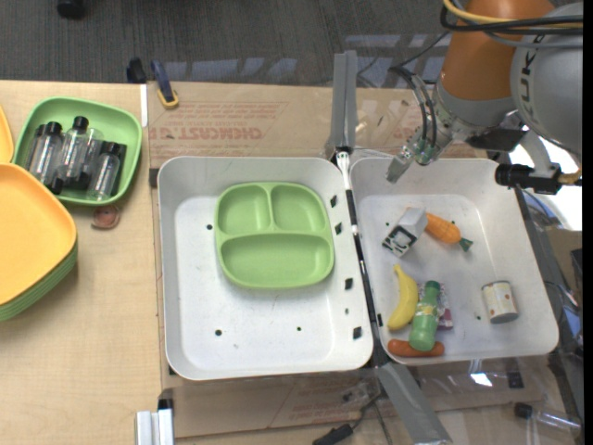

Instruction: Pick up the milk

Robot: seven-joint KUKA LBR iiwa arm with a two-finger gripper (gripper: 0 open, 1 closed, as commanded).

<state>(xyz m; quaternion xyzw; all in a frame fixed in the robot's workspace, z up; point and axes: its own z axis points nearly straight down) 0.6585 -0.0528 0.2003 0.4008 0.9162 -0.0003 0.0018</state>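
The milk [404, 231] is a small white and grey carton with a dark end. It lies tipped on its side in the upper left part of the right bin [528, 341]. My gripper [411, 161] hangs over the bin's far left corner, above and behind the carton and well apart from it. It is open, with nothing between its fingers. The grey arm with its orange band [486, 40] reaches in from the upper right.
An orange carrot [445, 231] lies just right of the milk. A banana [402, 297], a green bottle [426, 315] and a red item [404, 348] sit nearer the front, and a white can [500, 301] lies to the right. The left bin [185, 332] holds a green divided plate [274, 235].
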